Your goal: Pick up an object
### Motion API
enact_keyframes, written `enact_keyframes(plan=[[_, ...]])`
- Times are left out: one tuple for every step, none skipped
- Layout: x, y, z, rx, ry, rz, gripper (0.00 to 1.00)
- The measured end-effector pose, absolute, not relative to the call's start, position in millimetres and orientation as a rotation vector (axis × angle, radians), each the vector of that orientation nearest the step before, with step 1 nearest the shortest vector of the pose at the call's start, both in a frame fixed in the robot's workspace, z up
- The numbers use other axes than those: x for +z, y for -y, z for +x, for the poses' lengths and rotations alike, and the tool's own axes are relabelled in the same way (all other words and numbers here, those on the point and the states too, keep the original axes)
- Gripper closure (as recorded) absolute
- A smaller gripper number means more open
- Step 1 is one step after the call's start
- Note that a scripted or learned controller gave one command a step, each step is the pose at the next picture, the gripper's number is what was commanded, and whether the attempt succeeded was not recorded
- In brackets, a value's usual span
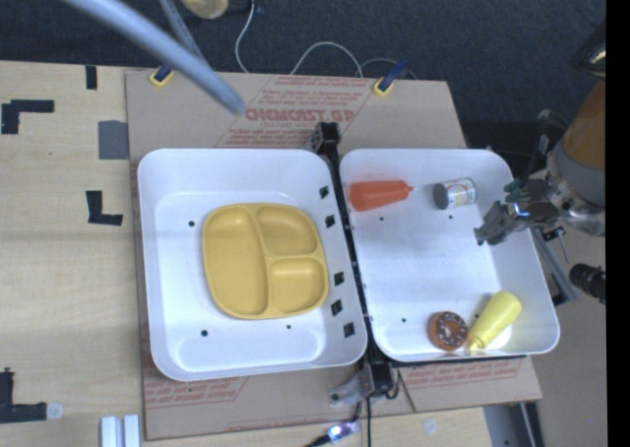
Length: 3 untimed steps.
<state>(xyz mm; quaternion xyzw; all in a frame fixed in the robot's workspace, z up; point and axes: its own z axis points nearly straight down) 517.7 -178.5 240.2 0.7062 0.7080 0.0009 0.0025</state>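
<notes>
Nearest us, in the right bin [512,278], we see a round brown doughnut [449,331] touching a smooth yellow bottle [494,320] lying tilted, while the left bin [162,238] holds a glossy yellow tray [264,260] with three compartments. Farther back in the right bin lie an orange carrot [378,194] and, near it, a small metallic can [455,194]; the gripper [495,225] hangs over that bin's right rim, and we cannot tell how its fingers stand. Beyond, the cardboard [295,110] reads "CHEMCAST".
</notes>
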Motion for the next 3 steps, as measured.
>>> enact_keyframes(plan=[[283, 178, 518.8, 0.002, -2.221, 2.217, 1.0], [263, 129, 524.1, -0.001, -2.229, 2.218, 1.0], [253, 83, 520.2, -0.002, -2.229, 2.218, 1.0]])
